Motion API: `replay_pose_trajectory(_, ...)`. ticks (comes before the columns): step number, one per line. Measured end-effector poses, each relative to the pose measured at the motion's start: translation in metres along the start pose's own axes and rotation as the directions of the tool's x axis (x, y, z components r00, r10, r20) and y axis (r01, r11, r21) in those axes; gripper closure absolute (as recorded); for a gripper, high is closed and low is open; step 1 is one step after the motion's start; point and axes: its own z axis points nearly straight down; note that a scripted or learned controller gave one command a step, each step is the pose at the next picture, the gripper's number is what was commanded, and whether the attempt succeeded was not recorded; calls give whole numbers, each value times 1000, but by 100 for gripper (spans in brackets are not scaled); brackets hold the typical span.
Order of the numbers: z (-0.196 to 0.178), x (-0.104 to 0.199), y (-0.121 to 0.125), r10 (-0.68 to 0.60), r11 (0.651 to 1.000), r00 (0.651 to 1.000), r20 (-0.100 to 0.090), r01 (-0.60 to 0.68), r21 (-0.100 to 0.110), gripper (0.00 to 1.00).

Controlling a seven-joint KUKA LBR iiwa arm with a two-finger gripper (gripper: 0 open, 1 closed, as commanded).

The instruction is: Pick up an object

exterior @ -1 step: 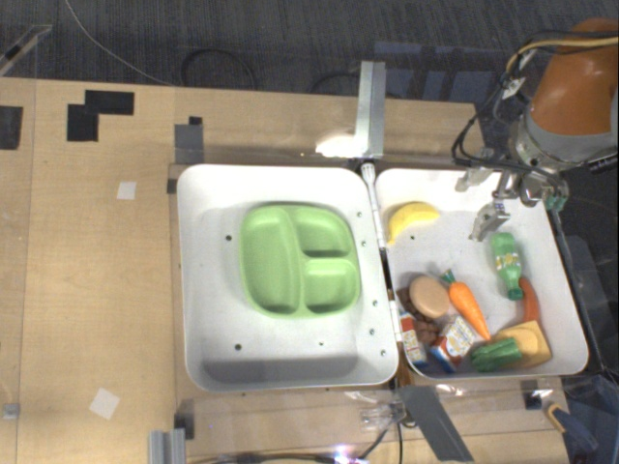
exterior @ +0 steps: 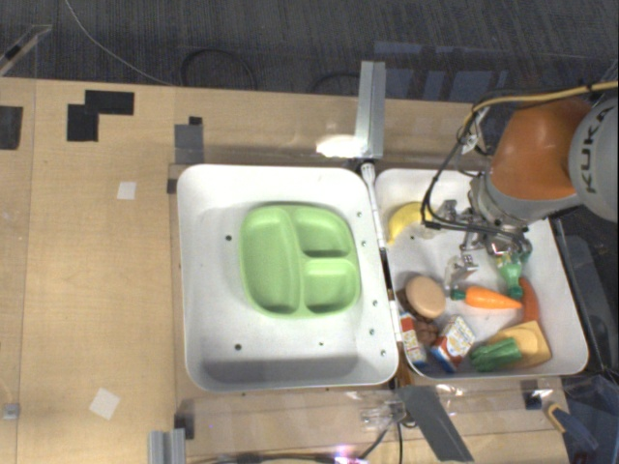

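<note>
Camera view: gripper [exterior: 468, 262] poised over toy carrot [exterior: 491, 300], finger state impossible to tell; likely light, rigid, slippery plastic, best pinched mid-body.

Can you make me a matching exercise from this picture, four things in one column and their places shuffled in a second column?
Things:
1. green divided plate
2. toy carrot
3. yellow round toy
4. gripper

Places:
A. far left corner of the right bin
B. middle of the left bin
C. above the right bin, just behind the carrot
D. lying across the middle of the right bin

Pairs: 1-B, 2-D, 3-A, 4-C
</note>
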Motion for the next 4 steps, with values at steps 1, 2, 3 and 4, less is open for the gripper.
replay_pose_trajectory(1,7,31,-21,54,999,999,4,-54,1,0)
replay_pose_trajectory(2,6,45,-50,-277,961,961,4,277,4,0)
replay_pose_trajectory(3,5,74,-50,-652,758,758,5,652,8,0)
replay_pose_trajectory(4,4,109,-59,-623,782,782,11,623,13,0)
